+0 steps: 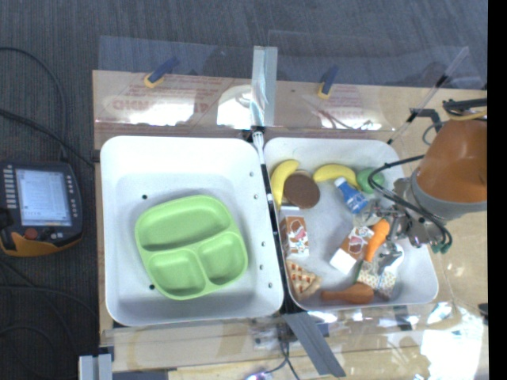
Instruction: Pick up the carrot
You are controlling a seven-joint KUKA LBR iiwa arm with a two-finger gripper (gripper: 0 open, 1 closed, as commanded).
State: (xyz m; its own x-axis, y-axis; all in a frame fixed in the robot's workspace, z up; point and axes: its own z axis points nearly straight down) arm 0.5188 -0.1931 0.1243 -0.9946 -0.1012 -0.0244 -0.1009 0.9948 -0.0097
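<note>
Carrot just beside pincer

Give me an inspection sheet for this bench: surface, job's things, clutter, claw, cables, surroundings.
Surface: two white bins side by side, left bin and right bin, on a bench.
Job's things: carrot lies tilted in the right bin, among other items.
Clutter: green divided plate in the left bin; in the right bin two bananas, a brown round piece, a blue bottle, a waffle slice, a sausage and small packets.
Claw: claw sits low over the right bin beside the carrot; grip cannot be judged.
Cables: black cables run along the arm's wrist; another crosses the floor at left.
Surroundings: handheld control pendant on dark carpet, left of the bench.
</note>
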